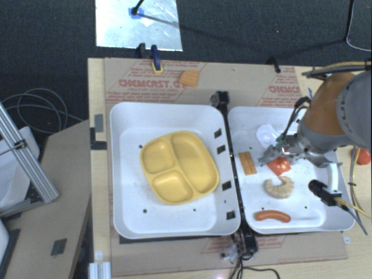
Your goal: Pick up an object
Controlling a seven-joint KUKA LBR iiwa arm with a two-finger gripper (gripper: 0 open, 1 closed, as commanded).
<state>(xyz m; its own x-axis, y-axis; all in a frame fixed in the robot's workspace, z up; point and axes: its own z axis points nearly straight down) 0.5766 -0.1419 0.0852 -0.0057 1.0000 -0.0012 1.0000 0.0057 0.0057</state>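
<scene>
Jaws (278,153): you're seeing them hovering over the red toy piece (280,166) in the right bin (302,222), just above the croissant (279,187); their width I cannot tell. You're likely needing descent next.

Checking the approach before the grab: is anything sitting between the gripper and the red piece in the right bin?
Nothing visible does. The gripper hangs right at the red piece. The tan strip lies to its left, the croissant below it and the clear cup above, all off the path.
</scene>
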